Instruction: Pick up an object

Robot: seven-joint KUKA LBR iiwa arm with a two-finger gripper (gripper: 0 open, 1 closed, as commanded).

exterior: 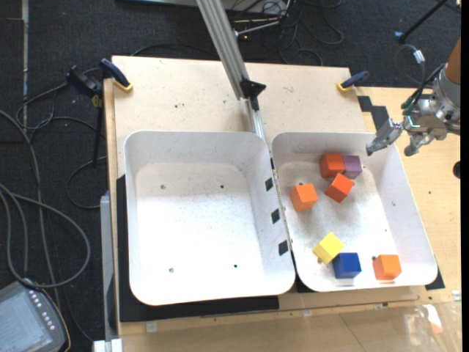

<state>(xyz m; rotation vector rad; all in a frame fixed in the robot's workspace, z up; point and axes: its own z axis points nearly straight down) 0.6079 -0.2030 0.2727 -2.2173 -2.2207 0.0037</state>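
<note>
While the bench (220,86) is being viewed from above at a slant, two shallow white bins are being shown side by side on it. The left bin (146,160) is being bounded by raised, rounded walls, and its speckled floor is being left as one wide stretch of open room. The right bin (410,218) is being pressed against it along a shared middle edge.

Seven blocks are being counted in the right bin: four orange, one purple, one yellow and one blue. An orange block (304,195) is being seen nearest the middle edge, with free floor around it. Towards the far wall, an orange block (331,164), a purple block (352,166) and another orange block (339,187) are being kept in a tight cluster, touching or nearly so. Near the front wall, a yellow block (328,247) and a blue block (346,265) are being seen just beside each other, and a last orange block (387,267) is being seen near the front right corner.

The gripper (399,139) is being held over the right bin's far right rim, with its fingers spread apart and nothing between them.
</note>
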